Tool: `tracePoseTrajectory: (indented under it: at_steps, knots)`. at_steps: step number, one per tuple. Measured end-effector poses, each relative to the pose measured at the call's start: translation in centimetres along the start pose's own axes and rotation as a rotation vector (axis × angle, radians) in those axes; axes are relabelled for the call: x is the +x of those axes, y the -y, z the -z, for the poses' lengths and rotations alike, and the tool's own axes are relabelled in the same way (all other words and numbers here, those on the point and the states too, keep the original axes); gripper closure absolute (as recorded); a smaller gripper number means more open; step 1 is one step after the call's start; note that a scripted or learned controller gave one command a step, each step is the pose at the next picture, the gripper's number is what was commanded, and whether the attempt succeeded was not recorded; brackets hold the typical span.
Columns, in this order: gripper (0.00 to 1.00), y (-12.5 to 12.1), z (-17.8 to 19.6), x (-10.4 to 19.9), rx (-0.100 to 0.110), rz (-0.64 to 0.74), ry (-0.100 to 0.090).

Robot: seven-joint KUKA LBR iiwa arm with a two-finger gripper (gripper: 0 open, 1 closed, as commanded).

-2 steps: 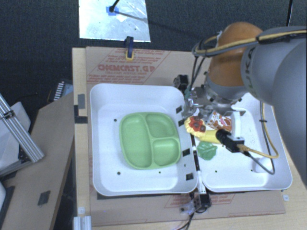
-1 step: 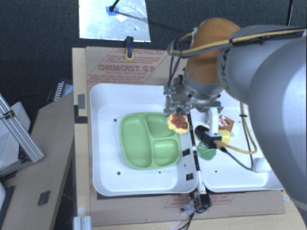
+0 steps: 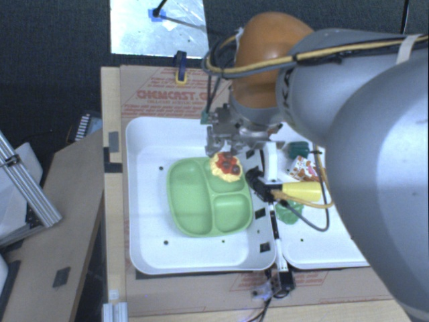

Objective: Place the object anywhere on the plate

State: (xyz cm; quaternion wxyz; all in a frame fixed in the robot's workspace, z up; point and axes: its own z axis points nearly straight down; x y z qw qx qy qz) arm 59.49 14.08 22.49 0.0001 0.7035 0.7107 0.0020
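We see one green divided plate (image 3: 209,205) lying in the left of two white bins (image 3: 144,173), its three compartments open to the camera. One small object, a yellow toy food piece with red and dark toppings (image 3: 226,167), sits at the plate's upper right corner, over the small rear compartment; it looks roughly round from here, so we cannot give it a long axis or a heading. The gripper (image 3: 224,154) hangs directly above and touching it from the far side, but the wrist hides the tips, so we cannot tell how the jaws stand or whether they pinch the piece. In the right bin (image 3: 322,253) we count three loose items: a printed packet (image 3: 303,169), a yellow cylinder-like piece (image 3: 301,192), and a green item (image 3: 288,213) beneath it.
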Motion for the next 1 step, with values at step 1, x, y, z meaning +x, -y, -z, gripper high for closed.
tracePoseTrajectory:
  at_steps: [1]
  knots:
    - [0.0, 0.01, -0.09, -0.39, 0.002, -0.005, 0.002]
